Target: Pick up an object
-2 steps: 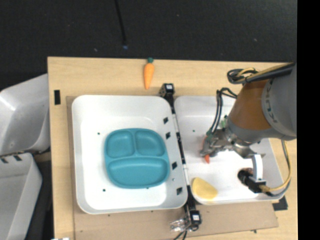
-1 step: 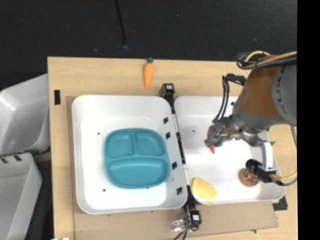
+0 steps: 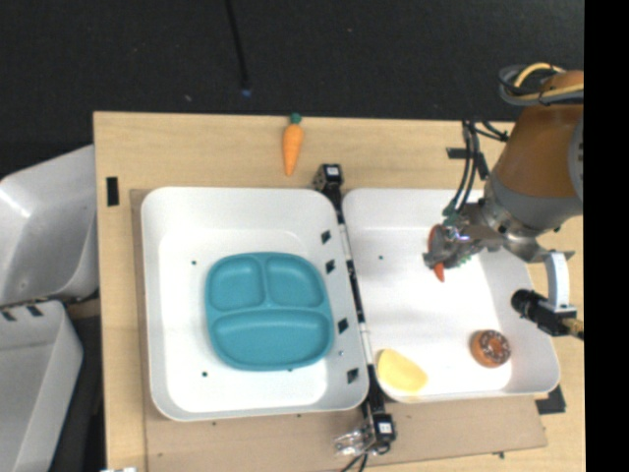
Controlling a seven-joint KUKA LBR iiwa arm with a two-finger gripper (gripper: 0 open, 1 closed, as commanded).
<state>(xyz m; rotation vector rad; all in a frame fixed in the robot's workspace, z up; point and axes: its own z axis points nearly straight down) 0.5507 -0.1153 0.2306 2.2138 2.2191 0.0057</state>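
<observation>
Nearest us in the right bin [image 3: 511, 386] we see a yellow piece [image 3: 400, 371] and a brown doughnut [image 3: 489, 347]. Further back, the pincer [image 3: 444, 256] hangs over this bin, seemingly closed on a small red object [image 3: 439, 272]. A carrot [image 3: 292, 146] lies on the bench [image 3: 197, 146] beyond.

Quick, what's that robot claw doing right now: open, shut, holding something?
Gripper: over the right bin, with a small red object at its tip; open or shut cannot be told.
</observation>
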